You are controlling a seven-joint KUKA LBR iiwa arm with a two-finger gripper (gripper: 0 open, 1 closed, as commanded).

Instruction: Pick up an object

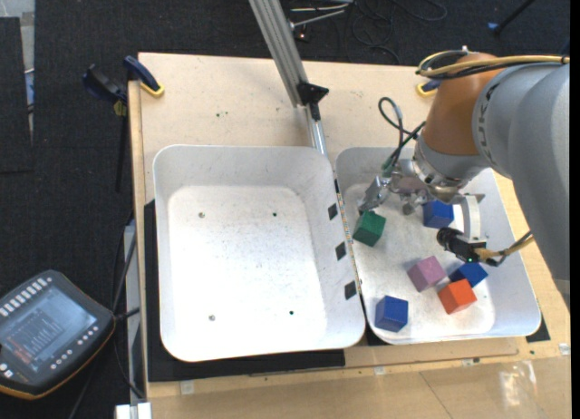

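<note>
Floor: dark carpet, grey handheld control pendant (45,331) at lower left.
Table: pale wooden table (227,91) carrying two shallow white plastic bins.
Left bin (181,172): speckled.
Right bin (507,313): six small cubes, namely one green cube (369,228), three blue cubes (392,312) (438,214) (470,273), one mauve cube (425,273), one orange cube (457,295).
Hand (385,192): just above the green cube; grip cannot be told.
Hidden: the arm covers the right bin's far corner.

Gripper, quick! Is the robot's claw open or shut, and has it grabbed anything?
Gripper: low in the right bin, just above the green block. Open or shut cannot be told, and no block shows between its fingers.
</note>
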